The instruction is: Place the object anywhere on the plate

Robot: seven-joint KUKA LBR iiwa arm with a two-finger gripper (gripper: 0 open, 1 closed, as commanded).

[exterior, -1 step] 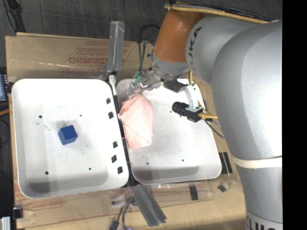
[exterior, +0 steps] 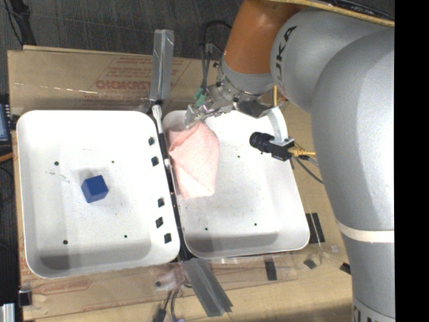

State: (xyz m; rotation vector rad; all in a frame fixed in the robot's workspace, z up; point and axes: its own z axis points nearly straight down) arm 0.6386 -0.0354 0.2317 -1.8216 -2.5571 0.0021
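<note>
- Plainly, the pink cloth (exterior: 194,161) hangs from its top corner, which sits up at the tool (exterior: 201,111), so the tool looks pressed together on that corner; the rest drapes down toward 6 o'clock under its own weight.
- That hanging shape suggests the cloth is lifted at one point rather than lying spread, though its lower edge may touch the floor of the right bin (exterior: 261,206).
- The arm (exterior: 308,52) reaches in from 3 o'clock and bends down over the far left corner of the right bin, which puts the tool close to the wall between the two bins.
- A pale rounded edge (exterior: 171,121) peeks out behind the cloth at its 10 o'clock side; it could be the plate, but the cloth hides too much of it to be sure.
- If that is the plate, the cloth is already over or just beside it, and the job is near its end; letting go there should drop the cloth onto it.
- One risk: soft cloth may slump off the edge or catch on the bin wall.
- The blue block (exterior: 94,188) rests alone in the left bin (exterior: 40,139), well apart from the tool, toward 9 o'clock.
- Both bins sit on the table (exterior: 80,69).
</note>
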